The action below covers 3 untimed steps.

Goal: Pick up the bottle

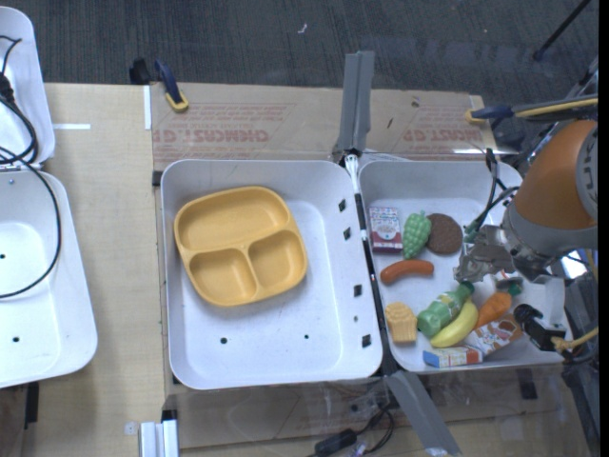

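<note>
The bottle is green with a pale label. It lies tilted in the right bin, its neck pointing up and right toward the arm. My gripper hangs just above and to the right of the bottle's neck, under the grey wrist and orange band. From this angle the wrist hides how the gripper meets the bottle. A yellow banana lies against the bottle's lower side.
The right bin is crowded: a red-and-white carton, a green bumpy fruit, a brown patty, a sausage, corn, a carrot and a small box. A yellow divided plate lies in the left bin.
</note>
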### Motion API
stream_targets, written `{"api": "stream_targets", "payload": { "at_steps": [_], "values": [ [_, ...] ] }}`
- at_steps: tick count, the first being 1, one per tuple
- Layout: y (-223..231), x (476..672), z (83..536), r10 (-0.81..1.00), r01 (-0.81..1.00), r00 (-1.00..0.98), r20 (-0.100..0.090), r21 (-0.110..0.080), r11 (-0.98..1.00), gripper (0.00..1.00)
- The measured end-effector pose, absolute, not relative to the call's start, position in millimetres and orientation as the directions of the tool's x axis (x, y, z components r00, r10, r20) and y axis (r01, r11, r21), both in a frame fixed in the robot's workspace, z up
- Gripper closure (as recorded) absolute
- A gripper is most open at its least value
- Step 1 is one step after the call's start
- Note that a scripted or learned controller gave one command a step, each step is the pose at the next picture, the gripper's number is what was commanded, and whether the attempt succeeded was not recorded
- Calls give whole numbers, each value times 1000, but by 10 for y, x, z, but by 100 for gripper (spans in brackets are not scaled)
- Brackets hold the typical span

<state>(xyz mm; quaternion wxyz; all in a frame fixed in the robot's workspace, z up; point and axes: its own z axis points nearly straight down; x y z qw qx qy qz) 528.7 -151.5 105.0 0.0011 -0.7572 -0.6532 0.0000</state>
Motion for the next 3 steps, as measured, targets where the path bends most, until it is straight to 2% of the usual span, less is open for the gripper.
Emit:
{"api": "stream_targets", "payload": {
  "at_steps": [1,2,3],
  "values": [
    [-1516,5287,1050,989,989,147,1,-1,-147,0],
    [-1189,5134,906,991,991,134,0,-4,-134,0],
    [-1194,5134,991,990,990,138,0,-5,-138,100]
  ]
}}
